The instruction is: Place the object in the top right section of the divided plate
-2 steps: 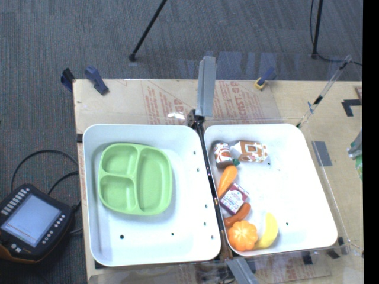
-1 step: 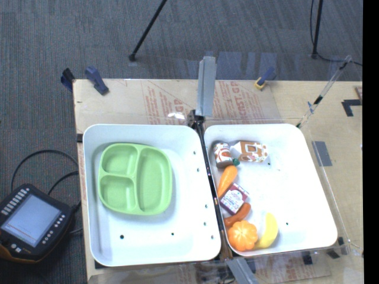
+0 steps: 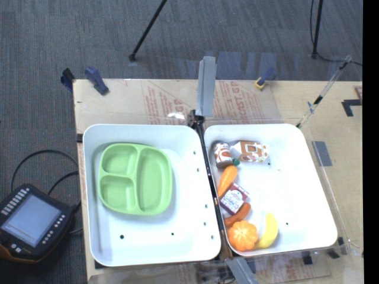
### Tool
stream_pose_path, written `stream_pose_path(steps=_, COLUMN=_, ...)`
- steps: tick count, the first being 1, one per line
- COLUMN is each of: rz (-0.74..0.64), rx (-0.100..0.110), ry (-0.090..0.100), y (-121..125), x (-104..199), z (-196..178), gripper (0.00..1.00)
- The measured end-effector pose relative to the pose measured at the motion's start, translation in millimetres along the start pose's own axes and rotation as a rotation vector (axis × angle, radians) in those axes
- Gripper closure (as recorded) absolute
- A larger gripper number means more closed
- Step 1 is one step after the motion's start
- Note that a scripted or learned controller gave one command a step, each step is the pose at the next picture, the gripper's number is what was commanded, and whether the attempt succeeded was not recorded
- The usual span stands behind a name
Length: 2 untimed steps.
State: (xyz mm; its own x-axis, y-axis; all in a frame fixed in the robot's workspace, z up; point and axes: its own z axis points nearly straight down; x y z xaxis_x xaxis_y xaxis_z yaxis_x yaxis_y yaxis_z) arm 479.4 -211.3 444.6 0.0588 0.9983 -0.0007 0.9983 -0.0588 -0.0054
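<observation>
A light green divided plate [image 3: 135, 179] lies in the left white bin [image 3: 148, 138], with two small sections on its left side and one long section on its right. The right white bin [image 3: 296, 182] holds several toy foods along its left side: a small carton [image 3: 253, 151], a brown-and-white packet [image 3: 222, 154], an orange carrot [image 3: 227, 180], a red-labelled packet [image 3: 234, 197], a reddish sausage [image 3: 238, 214], an orange tangerine [image 3: 243, 235] and a yellow banana [image 3: 268, 231].
A grey upright post [image 3: 206, 90] stands behind the seam between the bins. Blue and yellow clamps [image 3: 96, 80] sit on the cardboard-covered bench. A teach pendant [image 3: 32, 220] lies on the floor at left. Tripod legs cross the carpet behind.
</observation>
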Motion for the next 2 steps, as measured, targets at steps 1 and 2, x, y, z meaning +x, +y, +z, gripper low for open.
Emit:
stream_pose_path(steps=1, rz=0.000, rx=0.000, ry=0.000, y=0.1, x=0.2, z=0.0, gripper=0.00)
stream_pose_path(steps=2, rz=-0.005, rx=0.002, ry=0.000, y=1.6, x=0.4, z=-8.4, gripper=1.00)
